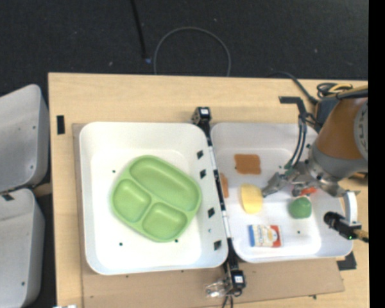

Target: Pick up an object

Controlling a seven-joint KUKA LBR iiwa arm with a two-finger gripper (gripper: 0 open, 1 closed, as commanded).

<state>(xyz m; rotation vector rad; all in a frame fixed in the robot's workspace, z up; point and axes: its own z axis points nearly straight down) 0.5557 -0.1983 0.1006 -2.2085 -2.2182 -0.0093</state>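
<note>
the gripper (294,186) is seen poised with fingers apart, nothing clamped; a descent onto the green ball (300,208) at 5 o'clock is judged necessary.

In the right bin lie a brown flat square (248,164), a yellow block (251,198), a green ball (300,208) and a small white packet (264,236), all apart.

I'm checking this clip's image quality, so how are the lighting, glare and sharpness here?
Camera view: even, soft lighting with faint shadows; the white bins look slightly washed out; overall a bit soft, so the print on the small packet is unreadable; the gripper is blurry beside the green ball.
</note>
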